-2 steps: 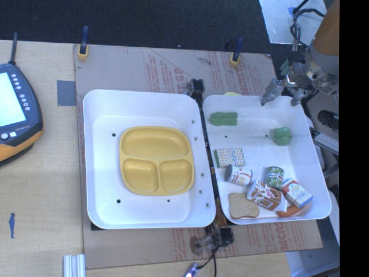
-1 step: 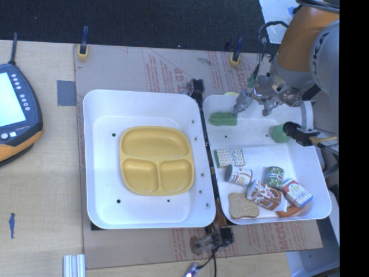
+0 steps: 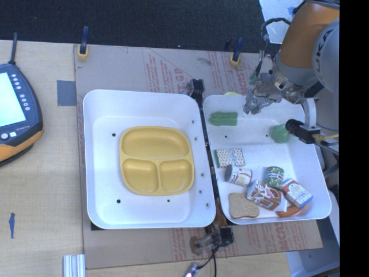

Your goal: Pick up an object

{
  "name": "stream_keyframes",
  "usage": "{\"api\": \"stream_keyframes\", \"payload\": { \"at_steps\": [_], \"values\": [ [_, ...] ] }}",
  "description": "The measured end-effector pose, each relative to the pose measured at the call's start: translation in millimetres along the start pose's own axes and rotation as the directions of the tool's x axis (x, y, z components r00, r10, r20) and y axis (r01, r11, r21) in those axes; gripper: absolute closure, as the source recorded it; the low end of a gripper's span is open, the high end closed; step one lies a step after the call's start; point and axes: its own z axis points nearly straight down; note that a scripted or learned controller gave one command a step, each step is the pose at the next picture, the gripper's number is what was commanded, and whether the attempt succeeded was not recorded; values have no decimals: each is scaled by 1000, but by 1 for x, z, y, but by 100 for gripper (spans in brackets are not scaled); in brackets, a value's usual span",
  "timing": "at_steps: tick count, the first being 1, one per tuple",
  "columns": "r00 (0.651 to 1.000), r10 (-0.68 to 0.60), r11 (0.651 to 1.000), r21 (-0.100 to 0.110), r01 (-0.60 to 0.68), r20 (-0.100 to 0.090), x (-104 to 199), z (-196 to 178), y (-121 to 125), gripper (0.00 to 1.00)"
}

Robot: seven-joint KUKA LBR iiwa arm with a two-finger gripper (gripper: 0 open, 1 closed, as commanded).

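My gripper [image 3: 252, 107] hangs over the far edge of the right bin [image 3: 253, 136], its fingertips pointing down with nothing visible between them. A green cylinder-shaped toy [image 3: 223, 118] lies just left of it, and a green round piece [image 3: 280, 133] lies to its right. Along the near side of that bin lie a patterned card [image 3: 230, 156], a small can on its side [image 3: 238, 176], a toast slice [image 3: 243, 206], a brown carton [image 3: 264, 195], a green-topped can [image 3: 274, 176] and a red-and-white carton [image 3: 297, 193].
The left bin [image 3: 98, 154] holds a yellow three-compartment plate [image 3: 156, 158]. A teach pendant [image 3: 16, 111] rests on the bench at far left. Clamps [image 3: 83, 45] hold the cardboard at the back edge.
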Motion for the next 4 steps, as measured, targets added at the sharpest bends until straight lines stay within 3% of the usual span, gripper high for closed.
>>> {"api": "stream_keyframes", "payload": {
  "at_steps": [1, 2, 3, 4],
  "values": [
    [1000, 5, 1000, -2, -5, 1, 9, -24, -62, 100],
    [1000, 5, 1000, -1, -5, 1, 9, -23, -62, 0],
    [1000, 6, 1000, -2, -6, 0, -47, 17, -19, 0],
    [1000, 1, 1000, -1, -1, 0, 63, -12, -47, 0]
  ]
}}
